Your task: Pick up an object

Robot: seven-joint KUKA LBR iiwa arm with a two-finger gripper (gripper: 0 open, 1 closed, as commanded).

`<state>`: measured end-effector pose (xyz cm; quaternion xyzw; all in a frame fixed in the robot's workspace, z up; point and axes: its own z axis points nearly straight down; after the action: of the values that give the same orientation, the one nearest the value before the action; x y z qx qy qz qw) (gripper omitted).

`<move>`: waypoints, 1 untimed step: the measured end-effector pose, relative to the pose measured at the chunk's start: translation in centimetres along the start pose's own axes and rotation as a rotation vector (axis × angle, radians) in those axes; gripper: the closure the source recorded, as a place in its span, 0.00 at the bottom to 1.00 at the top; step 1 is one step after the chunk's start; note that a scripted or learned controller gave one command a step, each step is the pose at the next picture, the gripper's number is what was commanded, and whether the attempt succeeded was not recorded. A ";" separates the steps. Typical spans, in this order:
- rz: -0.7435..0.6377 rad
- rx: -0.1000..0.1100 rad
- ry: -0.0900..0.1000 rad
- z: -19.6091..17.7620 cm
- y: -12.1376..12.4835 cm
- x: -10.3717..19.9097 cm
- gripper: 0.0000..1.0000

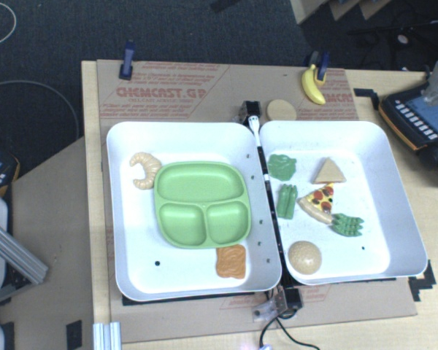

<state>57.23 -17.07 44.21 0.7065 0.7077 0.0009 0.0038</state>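
Robotics lab test station.

Desk point(58, 195) is plain light board on dark carpet point(73, 20), with a protective brown sheet point(168, 86) printed "CHEMCAST" held down by blue clamps point(127, 59). Two white bins point(124, 217) sit side by side, joined at a black seam point(263, 173). Contents are toy food: banana point(313, 86), pizza slice point(317, 203), croissant point(145, 168), green divided tray point(202, 203). Loose cables point(0, 20) run across the floor and at the desk's front edge. Aluminium framing point(14, 257) stands at left. A handheld control pendant point(416, 119) lies at right.
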 end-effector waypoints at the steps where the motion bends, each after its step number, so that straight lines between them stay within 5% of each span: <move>1: 0.006 0.013 0.006 7.6 -5.8 -2.8 1.00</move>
<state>51.52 -19.93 36.63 0.7087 0.7055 -0.0018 -0.0030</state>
